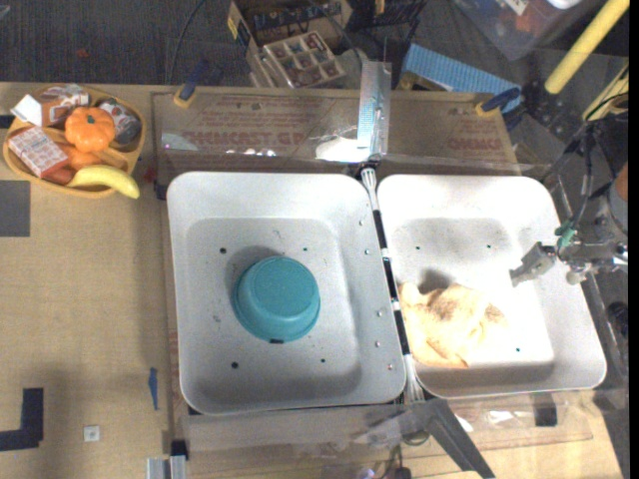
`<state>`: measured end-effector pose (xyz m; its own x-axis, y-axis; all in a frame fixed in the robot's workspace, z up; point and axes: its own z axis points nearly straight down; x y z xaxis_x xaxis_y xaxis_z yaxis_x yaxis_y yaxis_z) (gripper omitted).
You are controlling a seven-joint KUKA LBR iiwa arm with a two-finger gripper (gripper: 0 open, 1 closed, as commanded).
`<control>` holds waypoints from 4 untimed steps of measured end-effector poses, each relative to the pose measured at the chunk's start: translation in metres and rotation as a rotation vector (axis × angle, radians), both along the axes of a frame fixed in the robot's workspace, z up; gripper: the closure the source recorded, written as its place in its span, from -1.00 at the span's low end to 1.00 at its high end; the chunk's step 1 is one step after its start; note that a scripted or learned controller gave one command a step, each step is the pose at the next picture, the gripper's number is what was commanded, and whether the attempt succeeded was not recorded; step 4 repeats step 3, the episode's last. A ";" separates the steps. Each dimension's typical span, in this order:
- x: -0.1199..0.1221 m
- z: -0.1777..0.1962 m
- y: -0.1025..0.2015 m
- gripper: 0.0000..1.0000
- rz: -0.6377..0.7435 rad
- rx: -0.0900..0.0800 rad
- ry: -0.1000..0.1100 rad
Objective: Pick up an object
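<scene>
— What do you see in the bins?
— In your left bin (200, 218), a teal bowl (279, 298) sits upside down near the centre. In your right bin (519, 203), a crumpled yellowish cloth (449, 322) lies at lower left.
— And the gripper?
— The gripper (544, 260) hangs at the frame's right, over the right bin's edge, apart from the cloth.

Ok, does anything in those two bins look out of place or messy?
Nothing spilled or damaged. The teal bowl sits upside down in the left bin, and a crumpled yellowish cloth lies bunched against the right bin's left wall.
</scene>
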<state>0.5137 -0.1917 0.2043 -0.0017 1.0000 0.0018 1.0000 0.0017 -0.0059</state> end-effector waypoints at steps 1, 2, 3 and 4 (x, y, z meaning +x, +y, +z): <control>0.002 -0.097 0.050 -1.00 0.074 -0.001 -0.001; -0.003 -0.116 0.072 -1.00 0.104 -0.007 -0.015; -0.022 -0.116 0.086 -1.00 0.208 -0.008 -0.022; -0.022 -0.116 0.086 -1.00 0.208 -0.008 -0.022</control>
